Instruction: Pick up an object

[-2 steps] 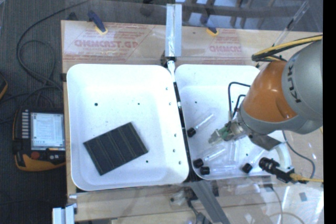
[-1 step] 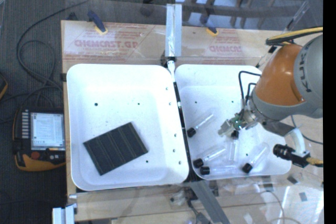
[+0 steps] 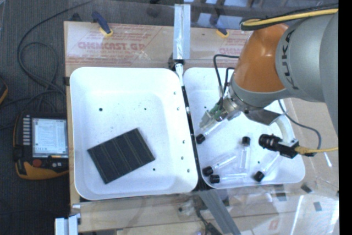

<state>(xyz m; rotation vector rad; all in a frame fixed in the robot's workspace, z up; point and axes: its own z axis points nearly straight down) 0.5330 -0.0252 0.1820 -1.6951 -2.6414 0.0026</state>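
Observation:
A dark ribbed rectangular slab [image 3: 121,155] lies flat in the left bin [image 3: 93,85], toward its front. Several clear tubes with black caps lie in the right bin [image 3: 201,82]: one upright in the picture [image 3: 245,152], one slanted [image 3: 224,162], one along the front wall [image 3: 232,178] and one at the front right [image 3: 266,168]. Another capped tube [image 3: 204,132] lies slanted near the bin's left wall. My gripper [image 3: 215,115] hangs low right over that tube's upper end, under the orange wrist [image 3: 261,66]. Whether it touches the tube is hidden.
A black plug with a yellow cable [image 3: 275,143] hangs from the arm over the right bin's right side. The divider between the bins [image 3: 187,118] runs just left of the gripper. A teach pendant [image 3: 41,143] lies on the floor at the left.

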